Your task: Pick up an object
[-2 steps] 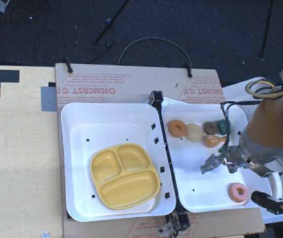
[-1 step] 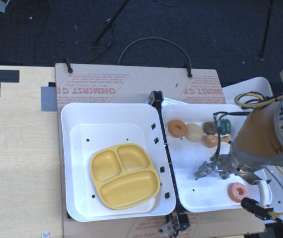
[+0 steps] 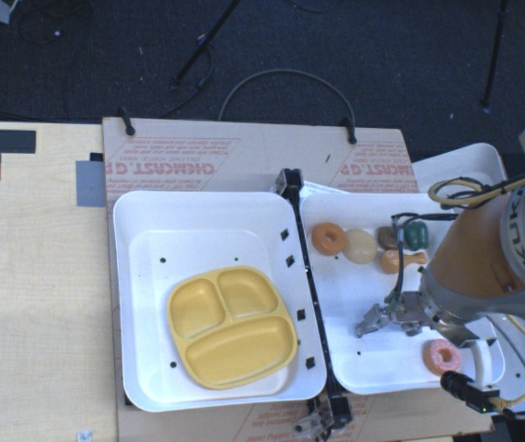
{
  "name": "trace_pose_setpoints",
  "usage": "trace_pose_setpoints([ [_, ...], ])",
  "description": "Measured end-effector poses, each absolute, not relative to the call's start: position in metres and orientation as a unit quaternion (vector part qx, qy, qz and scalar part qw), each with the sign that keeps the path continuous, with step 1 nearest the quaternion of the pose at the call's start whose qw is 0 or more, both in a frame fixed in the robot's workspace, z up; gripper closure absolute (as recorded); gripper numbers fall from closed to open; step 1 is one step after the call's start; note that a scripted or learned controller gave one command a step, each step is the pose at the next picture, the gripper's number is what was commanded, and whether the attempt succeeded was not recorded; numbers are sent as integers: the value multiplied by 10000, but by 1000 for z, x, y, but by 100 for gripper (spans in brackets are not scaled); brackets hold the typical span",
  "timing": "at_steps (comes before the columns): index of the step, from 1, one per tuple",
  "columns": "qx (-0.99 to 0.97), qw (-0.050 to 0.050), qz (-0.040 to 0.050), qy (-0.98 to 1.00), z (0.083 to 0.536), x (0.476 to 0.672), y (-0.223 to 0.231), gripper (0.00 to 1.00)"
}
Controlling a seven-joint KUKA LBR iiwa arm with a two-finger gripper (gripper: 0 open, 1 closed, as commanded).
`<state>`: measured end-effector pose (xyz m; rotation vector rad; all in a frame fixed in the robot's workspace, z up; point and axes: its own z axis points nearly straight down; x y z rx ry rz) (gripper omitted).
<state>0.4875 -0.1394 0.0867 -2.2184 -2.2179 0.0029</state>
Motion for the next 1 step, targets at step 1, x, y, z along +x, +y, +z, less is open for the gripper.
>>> trace_pose_setpoints([
  [1,-7091,25,3,-7051,98,488,-140,100],
])
